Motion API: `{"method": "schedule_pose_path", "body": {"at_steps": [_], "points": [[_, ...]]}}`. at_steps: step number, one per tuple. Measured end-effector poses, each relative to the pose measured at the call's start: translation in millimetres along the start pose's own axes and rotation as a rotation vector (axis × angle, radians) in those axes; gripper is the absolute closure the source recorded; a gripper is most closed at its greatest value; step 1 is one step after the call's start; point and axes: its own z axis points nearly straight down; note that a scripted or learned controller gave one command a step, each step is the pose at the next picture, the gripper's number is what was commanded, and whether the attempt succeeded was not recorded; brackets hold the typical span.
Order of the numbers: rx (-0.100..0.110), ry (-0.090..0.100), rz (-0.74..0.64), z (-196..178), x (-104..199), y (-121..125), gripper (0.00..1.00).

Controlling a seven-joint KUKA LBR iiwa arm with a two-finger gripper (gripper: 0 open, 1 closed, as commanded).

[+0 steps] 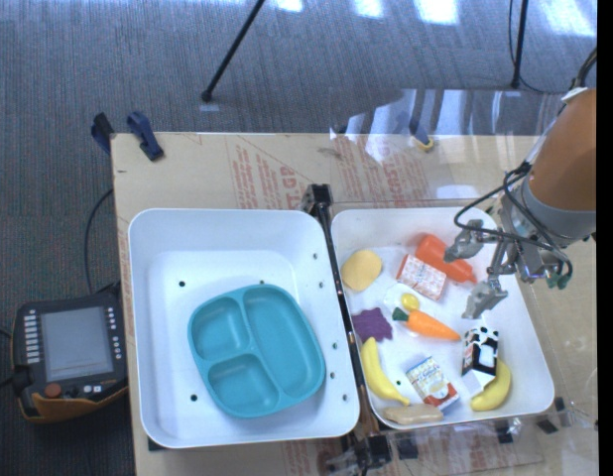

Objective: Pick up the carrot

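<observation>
Beside the purple piece lies the orange, green-topped carrot (429, 325); tool (482, 296) state unclear.

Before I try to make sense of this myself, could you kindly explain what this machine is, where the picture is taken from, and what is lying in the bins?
This is one camera fixed above a bench, looking down at a slant. The grey and orange shape on the right is a robot arm; its end effector hangs over the right bin, just above and right of the carrot, which lies loose and is not held. That bin also holds two bananas, a yellow round piece, a purple piece, an orange block and some small cartons. The left bin holds a teal divided plate. The handheld controller lies on the floor, left of the bench.
</observation>
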Motion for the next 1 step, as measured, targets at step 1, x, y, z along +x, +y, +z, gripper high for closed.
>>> {"method": "schedule_pose_path", "body": {"at_steps": [1], "points": [[-0.002, -0.001, 0.067, 125.4, -5.1, 7.6, 0.00]]}}
